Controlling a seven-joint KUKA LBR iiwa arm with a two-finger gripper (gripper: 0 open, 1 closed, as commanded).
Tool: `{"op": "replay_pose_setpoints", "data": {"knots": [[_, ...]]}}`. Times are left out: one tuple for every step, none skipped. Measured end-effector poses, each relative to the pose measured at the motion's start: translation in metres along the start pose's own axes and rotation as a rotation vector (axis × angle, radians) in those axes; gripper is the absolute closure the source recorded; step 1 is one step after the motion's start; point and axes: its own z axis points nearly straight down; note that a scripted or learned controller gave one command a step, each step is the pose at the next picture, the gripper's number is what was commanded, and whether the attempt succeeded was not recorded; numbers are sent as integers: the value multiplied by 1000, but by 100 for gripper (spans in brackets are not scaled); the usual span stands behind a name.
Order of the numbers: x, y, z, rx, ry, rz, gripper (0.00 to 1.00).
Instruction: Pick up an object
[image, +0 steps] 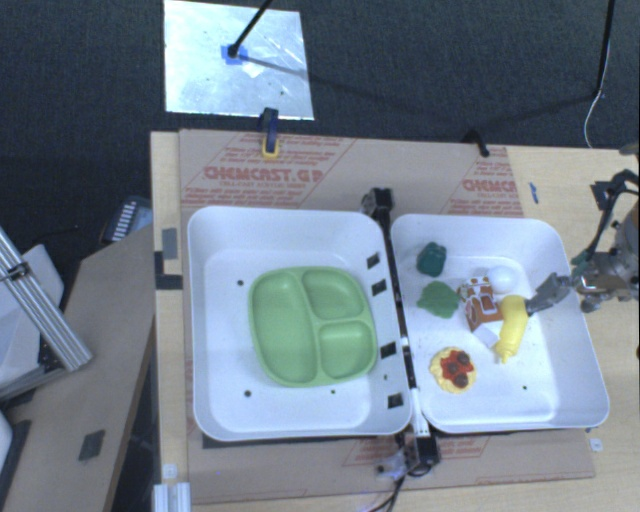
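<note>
- Counter (330, 160): carries 2 white bins; the left bin (215, 300) has a green tray (310, 325), the right bin (570, 390) the small items.
- Gripper (545, 293): at the right bin's 3 o'clock edge; I cannot tell its state, and nothing visible is held.
- Bottle (511, 327): yellow, just beside the gripper at its 8 o'clock, long axis running 12 to 6, slightly tilted; likely the nearest pick.
- Toy house (481, 302), green pieces (436, 280), pizza (453, 368): farther toward 9 o'clock.
</note>
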Motion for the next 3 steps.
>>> {"op": "replay_pose_setpoints", "data": {"knots": [[1,3,-6,-12,-3,-4,0],[1,4,35,-9,-2,-2,0],[1,-6,87,-8,-1,-1,0]]}}
